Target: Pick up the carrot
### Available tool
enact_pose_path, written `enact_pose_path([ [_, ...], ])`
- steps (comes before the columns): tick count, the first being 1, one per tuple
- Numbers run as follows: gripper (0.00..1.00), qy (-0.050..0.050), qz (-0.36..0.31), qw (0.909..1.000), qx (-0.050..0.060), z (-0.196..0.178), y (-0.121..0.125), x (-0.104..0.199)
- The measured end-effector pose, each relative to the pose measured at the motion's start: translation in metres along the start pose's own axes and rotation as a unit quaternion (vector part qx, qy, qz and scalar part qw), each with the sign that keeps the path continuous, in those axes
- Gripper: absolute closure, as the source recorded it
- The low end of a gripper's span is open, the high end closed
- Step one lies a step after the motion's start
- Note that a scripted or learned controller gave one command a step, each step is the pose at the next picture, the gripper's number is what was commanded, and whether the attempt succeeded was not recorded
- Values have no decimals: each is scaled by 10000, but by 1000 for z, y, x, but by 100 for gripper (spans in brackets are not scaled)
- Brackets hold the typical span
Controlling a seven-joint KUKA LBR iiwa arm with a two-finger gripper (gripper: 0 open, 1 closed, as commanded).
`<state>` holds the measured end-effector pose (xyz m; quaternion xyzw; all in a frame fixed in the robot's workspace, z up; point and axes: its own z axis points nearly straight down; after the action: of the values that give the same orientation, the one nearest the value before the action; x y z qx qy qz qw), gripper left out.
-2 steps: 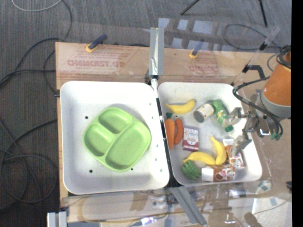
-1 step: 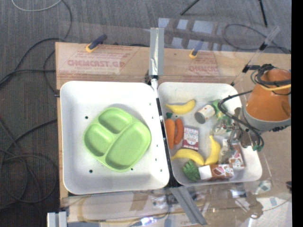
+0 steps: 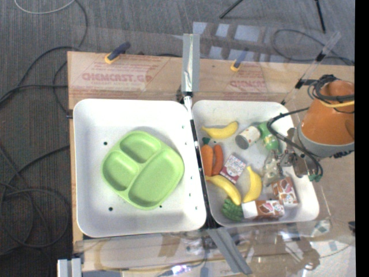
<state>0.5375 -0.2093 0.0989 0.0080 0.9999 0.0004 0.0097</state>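
Observation:
The carrot (image 3: 206, 159) is a short orange piece lying against the left wall of the right bin (image 3: 314, 212), beside a redder, similar-shaped piece (image 3: 217, 157). The arm, with its orange band (image 3: 327, 120), reaches in from the right. My gripper (image 3: 275, 165) hangs over the right-middle of that bin, well to the right of the carrot, above a clutter of items. I see nothing held in it.
The right bin also holds three bananas (image 3: 220, 131) (image 3: 226, 188) (image 3: 253, 183), a small can (image 3: 249, 136), a green object (image 3: 267, 134), red-and-white cartons (image 3: 234, 167) (image 3: 286, 191) and a green vegetable (image 3: 232, 210). A green divided plate (image 3: 144, 169) lies in the left bin (image 3: 86, 154).

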Motion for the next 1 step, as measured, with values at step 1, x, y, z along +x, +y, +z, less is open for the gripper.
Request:
enact_pose_path([
  [1,100,48,256,9997,12,9,6,-38],
])
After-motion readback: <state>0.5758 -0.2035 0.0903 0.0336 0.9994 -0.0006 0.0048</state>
